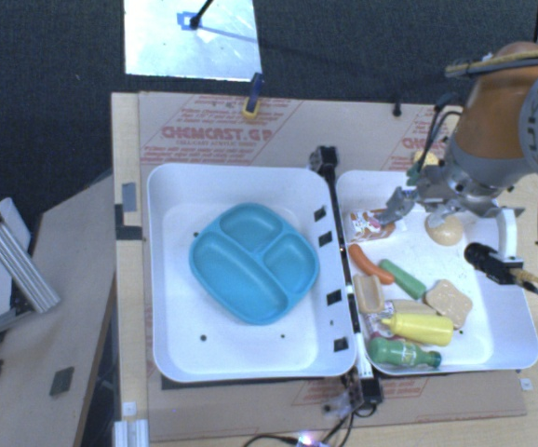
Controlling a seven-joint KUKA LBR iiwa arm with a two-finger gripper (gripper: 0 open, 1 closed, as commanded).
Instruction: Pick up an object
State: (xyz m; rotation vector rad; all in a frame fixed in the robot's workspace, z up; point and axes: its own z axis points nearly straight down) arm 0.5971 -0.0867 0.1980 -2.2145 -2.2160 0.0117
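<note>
One arm | end effector [407,200] low over right bin [520,343], far-left corner; whether it is apart or together cannot be told | nearest object: snack packet [366,223] just to its left-front, touching or apart unclear | hot dog [371,264] beyond, long axis diagonal.

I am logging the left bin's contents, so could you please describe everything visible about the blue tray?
The blue tray is a light blue, rounded-corner plate that looks like moulded plastic, split by raised ridges into three compartments: one long and two smaller. It lies flat, turned at a slant, about midway in the left bin, resting on the bin's white floor. Nothing lies in its compartments, and nothing else touches it.
</note>
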